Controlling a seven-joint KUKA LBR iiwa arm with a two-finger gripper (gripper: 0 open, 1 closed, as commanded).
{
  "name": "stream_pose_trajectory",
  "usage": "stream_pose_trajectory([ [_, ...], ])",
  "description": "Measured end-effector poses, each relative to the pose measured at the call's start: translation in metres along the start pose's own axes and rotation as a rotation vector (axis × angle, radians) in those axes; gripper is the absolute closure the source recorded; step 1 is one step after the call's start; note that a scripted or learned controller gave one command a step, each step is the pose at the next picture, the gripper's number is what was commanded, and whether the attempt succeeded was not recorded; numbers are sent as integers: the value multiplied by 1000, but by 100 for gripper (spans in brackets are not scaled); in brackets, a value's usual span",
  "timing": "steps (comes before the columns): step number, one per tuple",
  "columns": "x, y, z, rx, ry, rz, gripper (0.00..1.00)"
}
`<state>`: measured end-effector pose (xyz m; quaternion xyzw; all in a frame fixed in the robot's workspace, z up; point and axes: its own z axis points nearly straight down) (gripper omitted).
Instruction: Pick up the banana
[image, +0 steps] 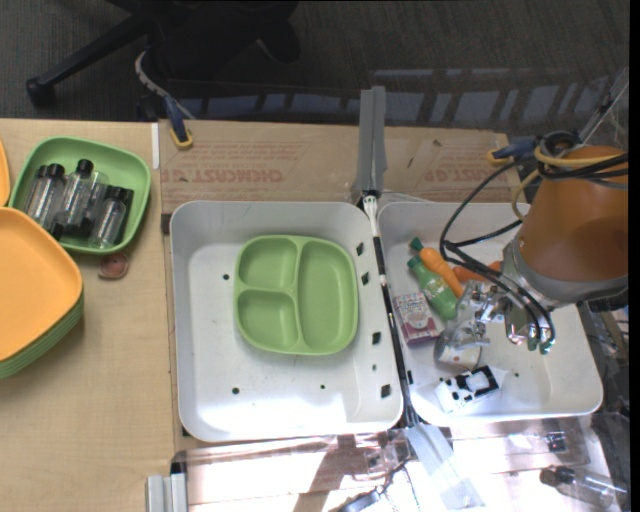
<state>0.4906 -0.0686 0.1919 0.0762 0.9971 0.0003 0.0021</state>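
Gripper (478, 318) hovers low in my right bin (575, 395) among clutter; I can't make out any banana, nor the tool's state. Pick not done.

Light wood counter (120, 400) fills left & centre, w/ a brown cardboard sheet (260, 160) laid across its back edge, printing on it upside down. Beyond: dark grey carpet floor (450, 40) & black office chair base (200, 40), legs spread toward upper left. Grey metal post (372, 140) stands upright at centre back. Lighting even, no hard shadows.
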Motion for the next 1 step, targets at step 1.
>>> stream_pose_trajectory([
  [1, -52, -108, 84, 0, 1, -329, 100],
])
